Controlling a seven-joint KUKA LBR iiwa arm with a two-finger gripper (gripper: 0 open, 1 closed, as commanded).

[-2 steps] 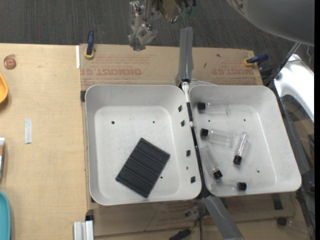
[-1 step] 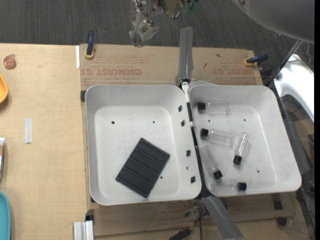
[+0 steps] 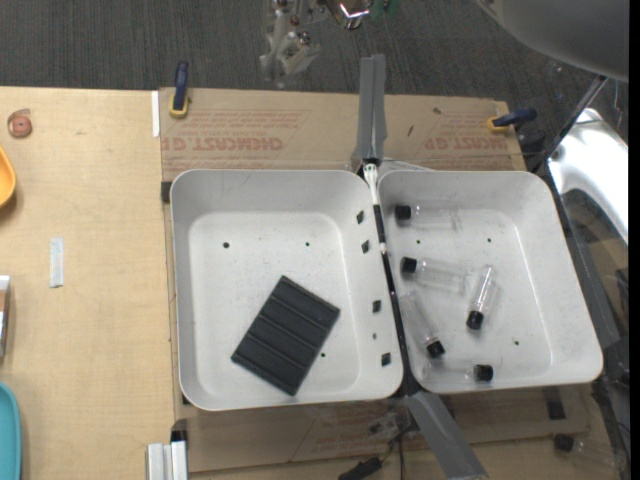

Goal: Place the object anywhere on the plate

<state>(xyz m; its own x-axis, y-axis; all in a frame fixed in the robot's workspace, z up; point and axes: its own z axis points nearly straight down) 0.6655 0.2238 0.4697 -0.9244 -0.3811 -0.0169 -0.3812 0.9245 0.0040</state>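
Observation:
A black ridged rectangular plate [image 3: 287, 334] lies flat and skewed in the left white bin [image 3: 200, 268], toward its front middle. Several clear vials with black caps lie in the right white bin [image 3: 540, 268]: one near the back left [image 3: 420, 214], one at the left middle [image 3: 432, 274], one near the centre [image 3: 480, 296], and two by the front edge [image 3: 430, 340] [image 3: 476, 372]. My gripper [image 3: 286, 38] hangs high at the top of the view, beyond the back edge of the left bin and far from the vials and the plate. It looks blurred.
The grey arm [image 3: 560, 8] crosses the top right corner. A cardboard sheet [image 3: 260, 128] lies under the bins, held by clamps [image 3: 179, 90] [image 3: 508, 120]. A wooden bench top [image 3: 80, 268] with small items lies to the left.

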